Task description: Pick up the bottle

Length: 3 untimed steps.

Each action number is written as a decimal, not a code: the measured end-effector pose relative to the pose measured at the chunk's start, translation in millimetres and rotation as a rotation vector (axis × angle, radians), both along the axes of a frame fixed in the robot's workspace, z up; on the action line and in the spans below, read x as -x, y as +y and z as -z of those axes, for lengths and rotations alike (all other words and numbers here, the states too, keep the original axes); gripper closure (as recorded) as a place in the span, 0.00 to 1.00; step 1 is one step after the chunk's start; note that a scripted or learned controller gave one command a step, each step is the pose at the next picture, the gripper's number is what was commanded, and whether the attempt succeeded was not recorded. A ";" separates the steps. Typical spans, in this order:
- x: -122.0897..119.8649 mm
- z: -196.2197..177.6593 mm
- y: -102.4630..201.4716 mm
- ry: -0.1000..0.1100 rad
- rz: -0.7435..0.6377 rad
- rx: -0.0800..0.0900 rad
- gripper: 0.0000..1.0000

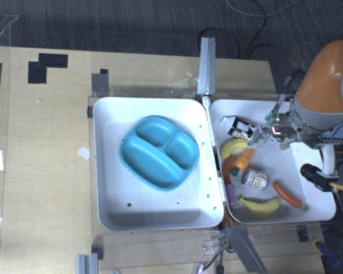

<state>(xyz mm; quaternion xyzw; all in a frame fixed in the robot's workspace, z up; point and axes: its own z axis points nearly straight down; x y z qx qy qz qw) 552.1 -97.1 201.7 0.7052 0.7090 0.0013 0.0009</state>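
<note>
So the gripper (262,135) sits over the upper part of the right bin (314,210), and I honestly can't tell from this angle whether it's closed, released, or gripping anything, too small and cluttered around the tip.

The bottle (254,180) is the thing to care about: it lies on its side just below the tool and a touch toward the left, close but not touching as far as I can see. Its long axis runs roughly left-right across the bin floor, slightly tilted. My read is the coming move is a short drop down and inward, and the jaws would want to close across the bottle's narrow width, not along its length.

Crowded neighbourhood though. Right under the tool tip there's a carrot (241,158) and a yellow banana (233,147) beside it, another banana (261,205) past the bottle, and a sausage (287,193) off to the bottle's right. Easy to snag the wrong thing.

The left bin (111,153), well away from the tool, holds a blue divided plate (159,151).
</note>
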 end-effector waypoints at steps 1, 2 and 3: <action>41.5 47.1 -85.2 -0.001 -0.044 0.002 0.00; 62.5 72.8 -108.2 -0.002 0.078 0.001 0.00; 63.4 76.3 -105.9 -0.002 0.133 0.000 0.00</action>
